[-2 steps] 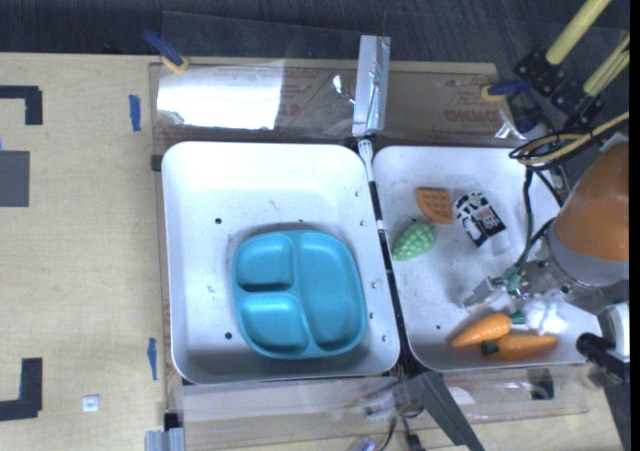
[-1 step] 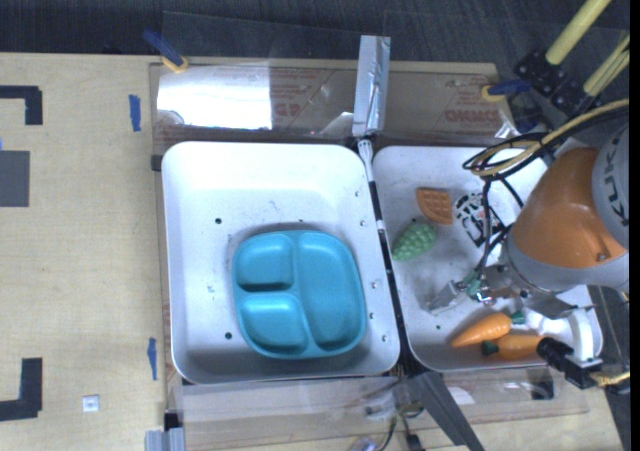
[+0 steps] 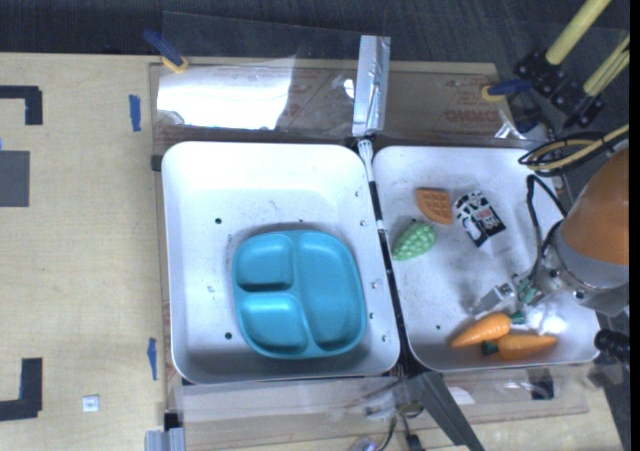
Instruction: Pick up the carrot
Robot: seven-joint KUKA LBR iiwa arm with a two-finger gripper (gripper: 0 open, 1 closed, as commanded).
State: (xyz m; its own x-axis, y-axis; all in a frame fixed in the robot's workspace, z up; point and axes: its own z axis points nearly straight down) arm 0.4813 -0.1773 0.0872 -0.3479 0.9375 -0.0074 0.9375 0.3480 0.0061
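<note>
You see the gripper (image 3: 515, 294) low in the right bin (image 3: 440, 269), just above 2 carrots; whether it is spread or pinching, you cannot tell. The carrot (image 3: 480, 331) lies near the bin's front wall, touching a second carrot (image 3: 522, 345). Behind them sit a green toy (image 3: 413, 240), an orange wedge (image 3: 436, 204) and a black-and-white packet (image 3: 479, 217).
</note>
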